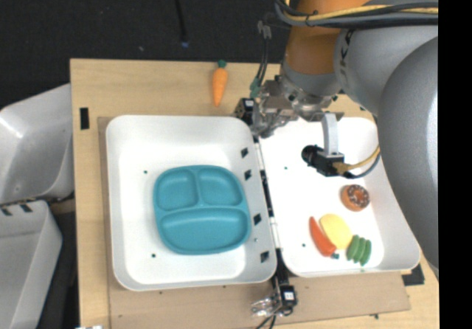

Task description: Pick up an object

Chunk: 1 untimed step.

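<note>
The right bin holds a brown round doughnut-like toy, a yellow piece, a red-orange piece and a green piece, all near its front right corner. My gripper hangs at the far left corner of the right bin, by the divide between the bins, well away from those toys. The wrist block above hides its tips.
A teal sectioned plate lies in the left bin. An orange toy carrot rests on the wooden bench behind the left bin. A black fitting with a cable lies over the right bin's middle.
</note>
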Tool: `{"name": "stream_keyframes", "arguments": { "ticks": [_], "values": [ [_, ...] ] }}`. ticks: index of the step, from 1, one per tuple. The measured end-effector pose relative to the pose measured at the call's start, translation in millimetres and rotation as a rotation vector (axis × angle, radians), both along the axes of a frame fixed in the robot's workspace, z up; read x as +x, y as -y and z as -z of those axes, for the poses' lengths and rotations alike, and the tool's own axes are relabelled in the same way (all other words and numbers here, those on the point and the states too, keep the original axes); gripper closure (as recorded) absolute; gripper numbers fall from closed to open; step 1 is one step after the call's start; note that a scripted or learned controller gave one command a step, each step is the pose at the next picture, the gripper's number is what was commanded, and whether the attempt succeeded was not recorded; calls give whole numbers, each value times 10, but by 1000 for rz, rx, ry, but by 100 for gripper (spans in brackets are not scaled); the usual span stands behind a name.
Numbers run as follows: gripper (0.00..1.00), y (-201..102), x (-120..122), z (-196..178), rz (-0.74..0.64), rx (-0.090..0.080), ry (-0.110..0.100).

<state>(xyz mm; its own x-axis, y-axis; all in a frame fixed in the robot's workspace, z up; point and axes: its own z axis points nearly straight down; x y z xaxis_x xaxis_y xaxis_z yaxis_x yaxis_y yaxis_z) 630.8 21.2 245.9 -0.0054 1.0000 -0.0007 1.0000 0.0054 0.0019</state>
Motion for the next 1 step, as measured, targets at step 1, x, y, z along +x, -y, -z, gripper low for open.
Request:
{"name": "stream_keyframes", "arguments": {
  "ticks": [1],
  "values": [
    [100, -470, 260, 117, 0, 0, 1]
  ]
}}
